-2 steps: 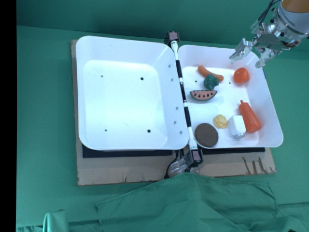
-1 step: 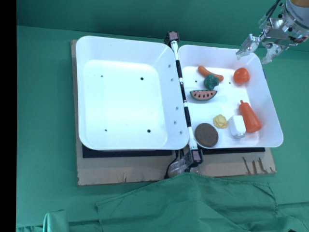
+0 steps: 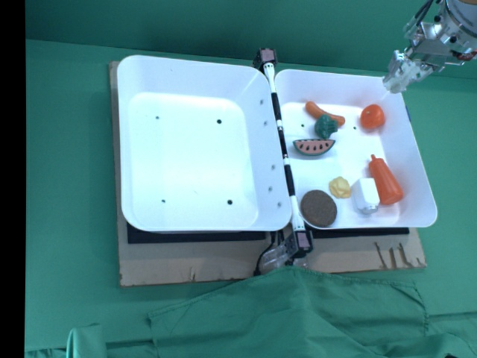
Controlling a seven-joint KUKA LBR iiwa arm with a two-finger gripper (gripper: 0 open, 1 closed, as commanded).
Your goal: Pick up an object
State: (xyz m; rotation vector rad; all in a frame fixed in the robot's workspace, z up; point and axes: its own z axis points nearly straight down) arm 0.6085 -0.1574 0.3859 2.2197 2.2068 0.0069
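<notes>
The right bin [image 3: 417, 171] holds several toy foods: an orange tomato [image 3: 372, 117], a carrot [image 3: 323, 112], a green broccoli piece [image 3: 326, 127], a watermelon slice [image 3: 313, 147], an orange bottle [image 3: 384, 180], a white can [image 3: 365, 195], a small yellow piece [image 3: 340, 188] and a brown round cookie [image 3: 318, 208]. My gripper [image 3: 397, 80] hangs above the right bin's far right corner, up and to the right of the tomato, with nothing seen in it.
The left bin [image 3: 141, 88] lies beside the right one, with a black-and-white divider bar [image 3: 281, 140] between them. Both rest on a cardboard sheet [image 3: 186, 271]. Folded green cloth [image 3: 298, 315] covers the near edge.
</notes>
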